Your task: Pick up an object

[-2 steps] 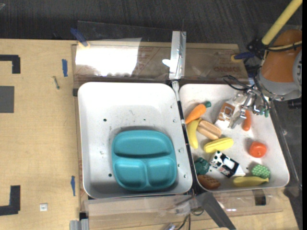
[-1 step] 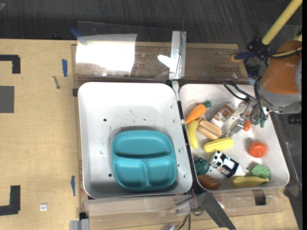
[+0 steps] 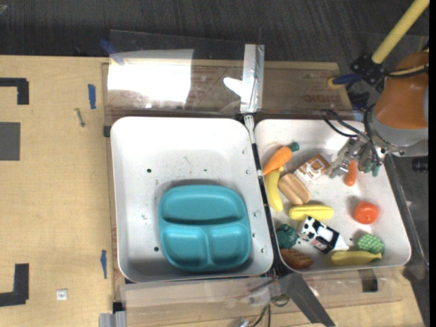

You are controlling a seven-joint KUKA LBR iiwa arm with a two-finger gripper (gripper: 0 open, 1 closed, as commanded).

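A small orange-red stick (image 3: 350, 174) stands between the fingers of the pincer (image 3: 354, 161), its long axis near upright and hanging just below the tips; the pincer looks narrowed on it, holding it. This is over the right bin (image 3: 398, 210), close to its far right corner. Left of the pincer lie a small box (image 3: 315, 168) and a carrot (image 3: 278, 159); nearer the camera, a tomato (image 3: 366, 212). Open room lies straight up; the rim runs close on the right.
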